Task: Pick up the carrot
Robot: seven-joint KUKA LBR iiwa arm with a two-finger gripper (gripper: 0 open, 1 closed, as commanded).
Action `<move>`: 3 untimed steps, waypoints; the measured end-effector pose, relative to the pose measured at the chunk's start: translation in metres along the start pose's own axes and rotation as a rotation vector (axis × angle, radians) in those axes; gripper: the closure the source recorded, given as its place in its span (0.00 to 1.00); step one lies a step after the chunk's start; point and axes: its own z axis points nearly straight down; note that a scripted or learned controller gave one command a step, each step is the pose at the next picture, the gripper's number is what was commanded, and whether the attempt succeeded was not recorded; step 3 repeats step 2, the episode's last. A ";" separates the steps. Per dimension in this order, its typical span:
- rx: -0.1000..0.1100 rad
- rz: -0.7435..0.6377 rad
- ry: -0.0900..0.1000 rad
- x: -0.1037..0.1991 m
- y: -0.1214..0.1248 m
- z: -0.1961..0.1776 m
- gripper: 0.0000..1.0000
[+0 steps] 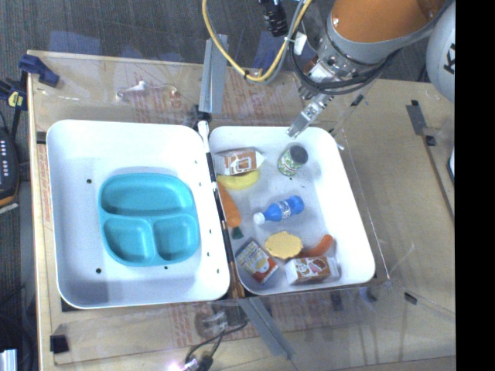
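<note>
The gripper (302,122) hangs over the right bin's (357,207) far rim, beside the can (293,160), its grip too foreshortened to tell; the carrot (231,209) lies well apart, along the bin's left wall just below the banana (238,181). It looks like a light, stiff, smooth toy, likely slippery; I would pinch across its thicker middle, though the wall crowds 1 side

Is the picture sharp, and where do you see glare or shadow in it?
In the camera view, the right bin and the carrot look fairly sharp; bright light washes out the left bin along its rim, and a bluish shadow lies beside the blue tray; the gripper looks small and slightly blurred.
</note>
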 end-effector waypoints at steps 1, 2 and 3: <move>0.001 -0.111 -0.001 0.017 0.014 -0.009 1.00; -0.004 -0.317 -0.005 -0.048 -0.039 0.095 1.00; -0.004 -0.317 -0.005 -0.048 -0.039 0.095 1.00</move>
